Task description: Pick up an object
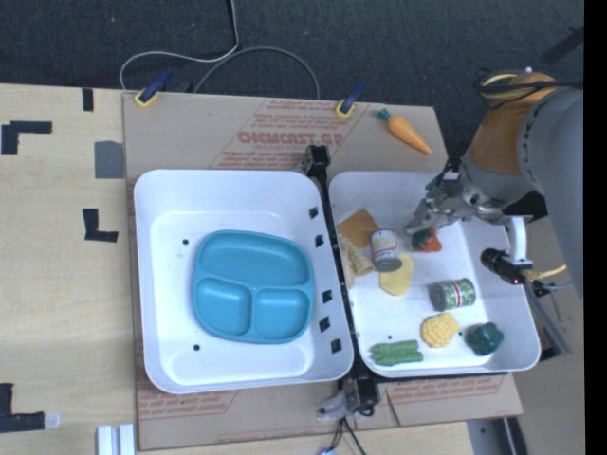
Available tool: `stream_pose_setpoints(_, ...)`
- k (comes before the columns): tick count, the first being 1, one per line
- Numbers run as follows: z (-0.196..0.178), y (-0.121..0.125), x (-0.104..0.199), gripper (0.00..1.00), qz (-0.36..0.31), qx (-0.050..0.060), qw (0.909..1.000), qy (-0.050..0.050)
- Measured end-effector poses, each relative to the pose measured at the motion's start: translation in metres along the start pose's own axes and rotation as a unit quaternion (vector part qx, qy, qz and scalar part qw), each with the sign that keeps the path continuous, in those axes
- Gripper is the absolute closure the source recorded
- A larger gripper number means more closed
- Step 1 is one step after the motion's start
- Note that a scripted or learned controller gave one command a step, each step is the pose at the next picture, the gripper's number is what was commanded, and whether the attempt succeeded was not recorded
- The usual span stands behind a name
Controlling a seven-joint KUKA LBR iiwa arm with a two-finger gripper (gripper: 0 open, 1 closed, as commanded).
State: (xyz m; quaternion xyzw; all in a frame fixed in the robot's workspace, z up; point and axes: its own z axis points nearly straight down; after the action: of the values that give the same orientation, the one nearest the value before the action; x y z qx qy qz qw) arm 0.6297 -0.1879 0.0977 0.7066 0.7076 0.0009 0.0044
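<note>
My gripper (pixel 429 224) hangs low over the upper right part of the right bin (pixel 493 363). A small red and orange object (pixel 432 245) lies right under its tip, partly hidden by it. Further left in the bin are a brown toast-like piece (pixel 358 227), a small grey can (pixel 384 249) and a pale yellow piece (pixel 396 279). Toward the front lie a green-labelled can (pixel 453 295), a corn cob (pixel 439 330), a green pea pod (pixel 395 353) and a dark green lump (pixel 485 338).
The left bin (pixel 156 254) holds a blue divided plate (pixel 253 285). A toy carrot (pixel 408 133) lies on the cardboard behind the right bin. The arm's orange band (pixel 498 131) and grey body stand over the bin's right side.
</note>
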Motion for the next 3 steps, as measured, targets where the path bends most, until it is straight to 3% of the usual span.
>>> stream_pose_setpoints(1, -0.088, -0.002, 0.087, 1.0, -0.004, 0.0, 1.0, 0.004)
stream_pose_setpoints(2, -0.081, -0.005, 0.082, 0.0, 0.0, 0.004, 1.0, 0.003)
stream_pose_setpoints(3, 0.017, 0.039, 0.087, 0.0, -0.002, 0.005, 1.0, 0.0)
